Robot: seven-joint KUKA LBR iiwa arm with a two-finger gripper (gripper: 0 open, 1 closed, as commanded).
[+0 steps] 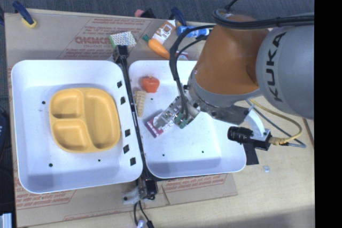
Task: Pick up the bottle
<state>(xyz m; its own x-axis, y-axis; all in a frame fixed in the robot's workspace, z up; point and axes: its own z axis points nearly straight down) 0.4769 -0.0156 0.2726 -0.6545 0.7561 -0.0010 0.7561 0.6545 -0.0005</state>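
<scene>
Past the yellow divided plate (84, 117) in the left bin, the bottle (162, 36) lay on its side on the bench, just behind the right bin (184, 165). It looked small, light, stiff plastic and probably slick, so I'd grab across the middle. The gripper (179, 115) hung low inside that bin, well apart from it, and honestly I couldn't tell if it was open or closed.

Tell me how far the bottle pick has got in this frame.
Done: the arm has reached into the right bin. In hand: the tool sits low by a small packet on the bin floor. Left: the bottle lies on the cardboard beyond the bins, untouched, so the approach, the grasp and the lift all remain.
</scene>
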